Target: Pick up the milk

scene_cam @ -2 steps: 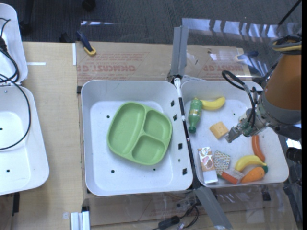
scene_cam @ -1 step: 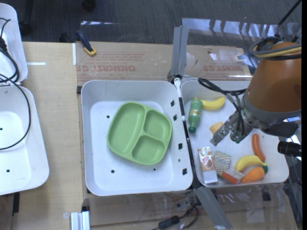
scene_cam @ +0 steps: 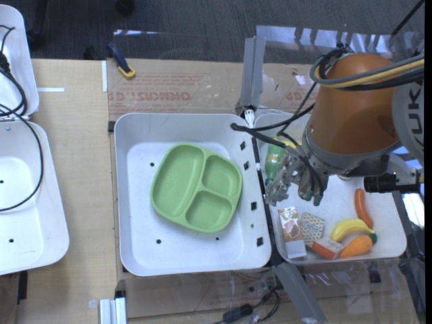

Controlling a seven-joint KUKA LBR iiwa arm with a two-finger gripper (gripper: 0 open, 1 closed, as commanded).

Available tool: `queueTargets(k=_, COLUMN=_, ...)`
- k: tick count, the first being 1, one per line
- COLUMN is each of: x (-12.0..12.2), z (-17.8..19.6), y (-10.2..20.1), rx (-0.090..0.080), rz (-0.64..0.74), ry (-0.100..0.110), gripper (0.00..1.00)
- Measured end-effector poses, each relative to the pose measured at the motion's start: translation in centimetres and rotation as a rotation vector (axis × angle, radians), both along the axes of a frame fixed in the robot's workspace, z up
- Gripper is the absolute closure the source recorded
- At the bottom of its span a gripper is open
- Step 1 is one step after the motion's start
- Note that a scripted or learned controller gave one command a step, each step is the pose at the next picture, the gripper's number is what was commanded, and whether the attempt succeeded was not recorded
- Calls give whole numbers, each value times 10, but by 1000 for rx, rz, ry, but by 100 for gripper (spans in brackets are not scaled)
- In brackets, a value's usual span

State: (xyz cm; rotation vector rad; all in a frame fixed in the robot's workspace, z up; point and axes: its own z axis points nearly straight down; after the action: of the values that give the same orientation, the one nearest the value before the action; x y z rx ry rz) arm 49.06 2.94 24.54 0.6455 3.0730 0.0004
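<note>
Looking down on the table (scene_cam: 74,86), you have two shallow white bins side by side. The left bin (scene_cam: 128,201) carries a green divided plate (scene_cam: 196,187), lying flat near its middle with three compartments facing up. The right bin (scene_cam: 391,238) carries the small items.

Your arm (scene_cam: 354,110) reaches in from the right, its orange band sitting over the far half of the right bin. The tool (scene_cam: 293,184) hangs below it, just inside the right bin's left wall. I cannot tell from this view whether the tool is spread or pressed together; its metal parts blur against the bin floor, and nothing can be seen between them.

The milk (scene_cam: 289,223), a small white carton with red print, lies flat on the floor of the right bin near its left wall, on the near side of the tool and apart from it. Just right of it lies a small patterned packet (scene_cam: 312,226). A grey block (scene_cam: 295,249) sits at the carton's near end.

Further right you will find a banana (scene_cam: 351,229), a carrot (scene_cam: 356,246) just near of it, a small red piece (scene_cam: 323,250) beside the carrot, and a sausage (scene_cam: 363,208) toward the far right. A green bottle (scene_cam: 274,160) stands at the left wall, just far of the tool and partly hidden by it.
</note>
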Motion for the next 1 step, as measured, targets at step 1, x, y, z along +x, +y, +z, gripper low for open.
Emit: queueTargets(k=1, x=-12, z=8, y=60, rx=0, rz=97, ry=-1, gripper=100)
